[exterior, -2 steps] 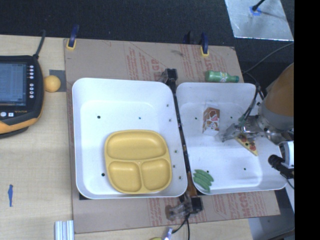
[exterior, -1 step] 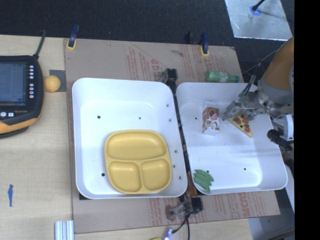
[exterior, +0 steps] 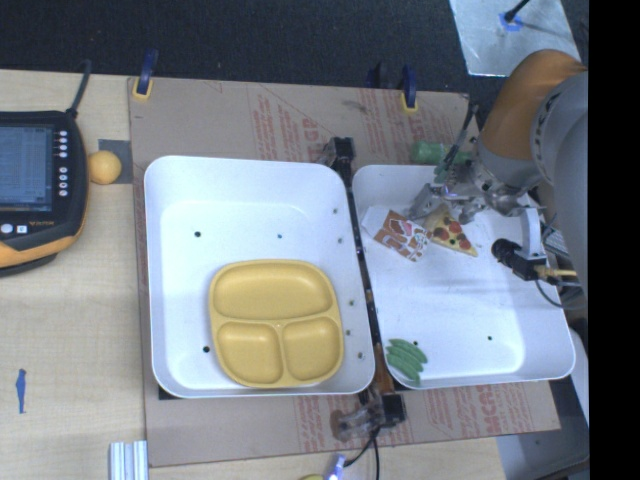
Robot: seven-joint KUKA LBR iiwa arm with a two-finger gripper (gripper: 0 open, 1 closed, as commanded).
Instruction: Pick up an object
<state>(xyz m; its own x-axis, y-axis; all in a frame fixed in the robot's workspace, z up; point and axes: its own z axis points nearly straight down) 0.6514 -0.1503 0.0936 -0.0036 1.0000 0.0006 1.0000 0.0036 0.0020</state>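
In the right bin [exterior: 500, 338] a toy pizza slice [exterior: 453, 235] lies near the back, with a brick-patterned block [exterior: 402, 235] just to its left. A green pea pod [exterior: 406, 358] rests at that bin's front left corner. My gripper [exterior: 445, 205] hangs low over the back of the right bin, right above the pizza slice and the block. I see nothing held in it.
The left bin [exterior: 180, 198] holds a yellow divided plate [exterior: 275, 320]. A small green thing [exterior: 429, 152] lies on the cardboard behind the right bin. An orange ball [exterior: 104, 166] and a teach pendant [exterior: 35, 188] sit at the bench's left.
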